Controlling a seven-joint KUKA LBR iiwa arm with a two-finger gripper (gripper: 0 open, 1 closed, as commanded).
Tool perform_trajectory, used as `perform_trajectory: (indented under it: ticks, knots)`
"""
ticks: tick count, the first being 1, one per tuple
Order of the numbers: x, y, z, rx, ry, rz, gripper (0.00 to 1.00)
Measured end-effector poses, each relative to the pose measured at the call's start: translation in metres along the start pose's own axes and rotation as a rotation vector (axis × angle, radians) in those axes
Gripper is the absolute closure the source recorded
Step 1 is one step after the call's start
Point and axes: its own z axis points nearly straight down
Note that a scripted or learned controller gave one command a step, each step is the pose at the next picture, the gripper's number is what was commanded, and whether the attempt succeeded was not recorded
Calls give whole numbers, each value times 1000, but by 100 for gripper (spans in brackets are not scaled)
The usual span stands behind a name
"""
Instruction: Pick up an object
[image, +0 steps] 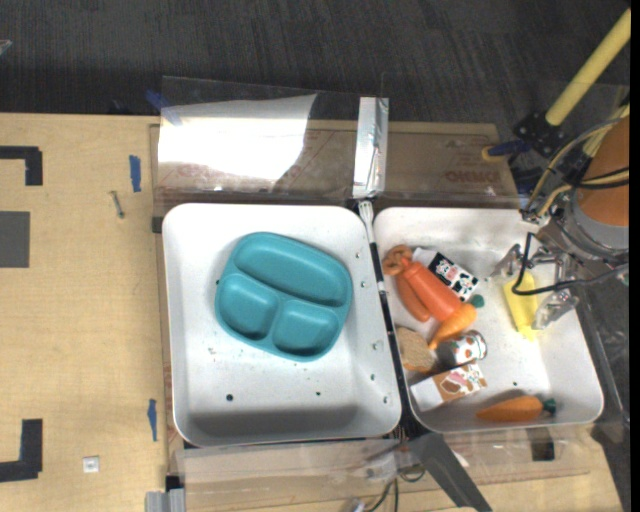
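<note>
Starting at the left, the left bin (180, 300) bears one thing, a teal divided plate (285, 295) lying flat near its middle, broad and low, which I judge a poor first choice for a two-finger claw since it offers no narrow edge standing up.

The right bin (575, 365) carries the clutter, and most of it is crowded against the wall shared with the left bin. An orange bottle (425, 290) lies on its side there, with a small black-and-white spotted carton (452, 275) touching its upper flank. Just below them a short carrot piece (456, 322) leans over a brown round slice (415, 350) and a little can (463, 349). A small printed box (456, 383) lies flat beneath these, and a longer carrot (515, 407) rests along the near wall. Packed so close, these things would likely be knocked about by a descending claw.

Further right, a yellow block (521, 308) sits by itself on bare white floor, well apart from the heap, and this looks like the task's thing. The gripper (540, 282) hangs just beside and above it, tangled in cables from this angle; whether the claw is wide, narrow or closed on the block I cannot tell. The arm's orange band (612, 185) shows at the right edge, so the reach is short, which probably explains aiming at the nearest loose piece
</note>
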Motion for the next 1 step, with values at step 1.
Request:
perform_trajectory:
  ticks: [1]
  knots:
    - [28, 21, 35, 2, 0, 43, 0]
